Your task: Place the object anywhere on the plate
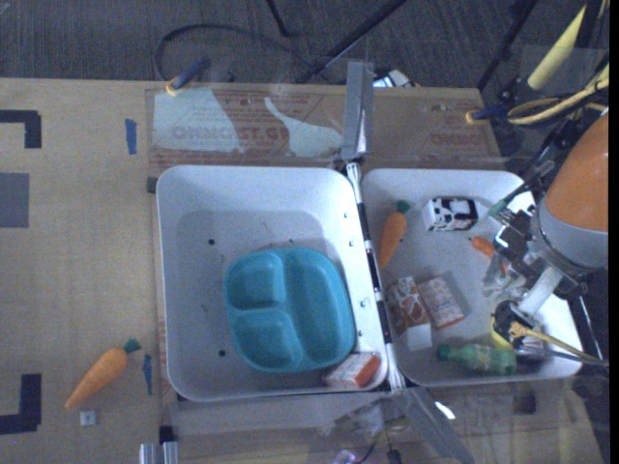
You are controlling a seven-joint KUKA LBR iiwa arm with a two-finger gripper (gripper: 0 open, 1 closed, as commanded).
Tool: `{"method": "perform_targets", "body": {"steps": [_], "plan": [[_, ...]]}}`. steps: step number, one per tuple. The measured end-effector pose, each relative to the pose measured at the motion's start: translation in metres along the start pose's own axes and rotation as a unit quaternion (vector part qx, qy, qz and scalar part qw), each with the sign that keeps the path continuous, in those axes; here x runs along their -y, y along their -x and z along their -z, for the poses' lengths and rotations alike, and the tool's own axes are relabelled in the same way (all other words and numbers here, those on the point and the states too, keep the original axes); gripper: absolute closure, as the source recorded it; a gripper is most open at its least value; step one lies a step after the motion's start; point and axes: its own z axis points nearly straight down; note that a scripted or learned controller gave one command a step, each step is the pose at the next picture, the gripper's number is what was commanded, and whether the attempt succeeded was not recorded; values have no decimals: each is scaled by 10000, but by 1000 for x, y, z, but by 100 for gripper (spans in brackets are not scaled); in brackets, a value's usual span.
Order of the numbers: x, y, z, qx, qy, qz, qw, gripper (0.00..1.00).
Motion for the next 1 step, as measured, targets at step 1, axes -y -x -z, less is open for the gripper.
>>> {"method": "perform_targets", "body": {"steps": [1], "plan": [[69, -68, -19, 14, -14, 28, 10000, 100]]}}
